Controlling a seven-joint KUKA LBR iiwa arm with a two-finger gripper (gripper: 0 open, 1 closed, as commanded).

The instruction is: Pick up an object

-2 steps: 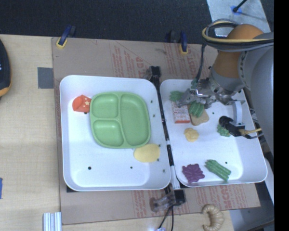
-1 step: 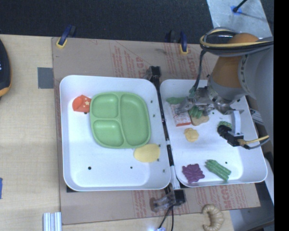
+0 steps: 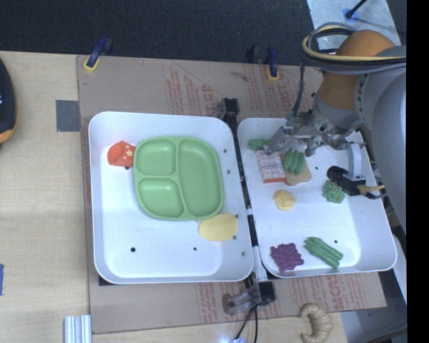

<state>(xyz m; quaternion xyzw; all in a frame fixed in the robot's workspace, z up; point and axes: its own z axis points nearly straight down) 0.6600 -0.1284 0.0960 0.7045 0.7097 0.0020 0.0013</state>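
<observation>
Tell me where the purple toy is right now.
In the camera view, the purple toy lies in the right bin, near its front edge, just left of a green ridged piece and below the small yellow ball.

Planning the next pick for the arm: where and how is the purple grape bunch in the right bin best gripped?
Grip the purple grape bunch across its lumpy middle, coming straight down from above. It lies flat on the right bin floor near the front wall, so a side approach looks cramped. The green vegetable lies to its right, apart from it; probably close the hand front to back.
</observation>
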